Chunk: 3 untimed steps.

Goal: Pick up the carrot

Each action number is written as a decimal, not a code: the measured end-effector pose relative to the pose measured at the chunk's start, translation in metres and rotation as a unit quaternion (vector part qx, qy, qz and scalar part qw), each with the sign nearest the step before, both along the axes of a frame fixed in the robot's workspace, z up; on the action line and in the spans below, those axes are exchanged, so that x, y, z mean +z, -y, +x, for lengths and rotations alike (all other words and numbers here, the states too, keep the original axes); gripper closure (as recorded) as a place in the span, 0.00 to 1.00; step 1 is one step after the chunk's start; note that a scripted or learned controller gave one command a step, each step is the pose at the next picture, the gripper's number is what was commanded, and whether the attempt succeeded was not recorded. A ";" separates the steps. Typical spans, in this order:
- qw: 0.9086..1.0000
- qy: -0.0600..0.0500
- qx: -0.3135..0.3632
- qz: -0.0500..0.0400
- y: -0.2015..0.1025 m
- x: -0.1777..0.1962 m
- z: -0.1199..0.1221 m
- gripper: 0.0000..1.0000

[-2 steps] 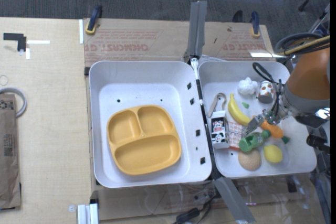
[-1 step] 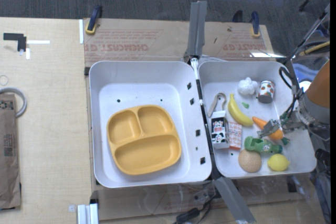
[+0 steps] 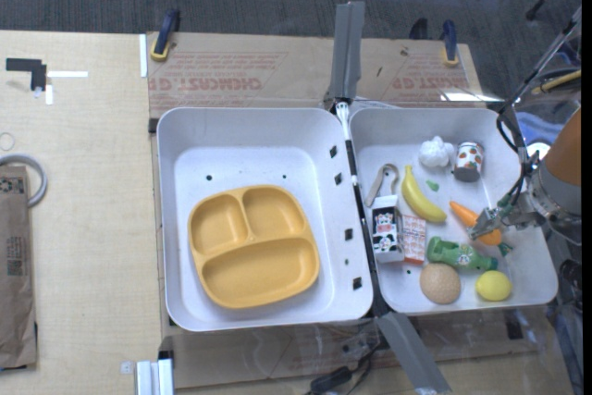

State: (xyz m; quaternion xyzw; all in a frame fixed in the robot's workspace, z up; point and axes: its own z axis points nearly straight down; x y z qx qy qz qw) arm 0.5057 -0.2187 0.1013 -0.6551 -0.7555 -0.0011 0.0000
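You can't tell whether the gripper (image 3: 488,230) is released or clenched; its tip is blurred over the carrot (image 3: 464,214), which lies near the right bin's (image 3: 407,301) right wall, partly hidden. Cardboard behind the bins reads CHEMCNTL reversed. The left bin (image 3: 176,199) has bare floor around its yellow divided plate (image 3: 254,245)

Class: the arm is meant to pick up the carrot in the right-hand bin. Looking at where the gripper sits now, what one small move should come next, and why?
Probably a short lowering onto the small orange carrot to straddle it. The two-finger gripper sits at the carrot's lower right end, and no part of the carrot is seen between its fingers. The yellow banana and green toy lie close by, so the move should be small.
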 end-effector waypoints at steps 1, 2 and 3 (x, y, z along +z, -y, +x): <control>1.000 -0.001 0.001 0.002 -0.003 0.000 0.000 0.00; 1.000 0.000 0.001 0.001 -0.002 0.009 0.001 1.00; 1.000 -0.001 0.016 -0.002 -0.042 0.110 0.068 1.00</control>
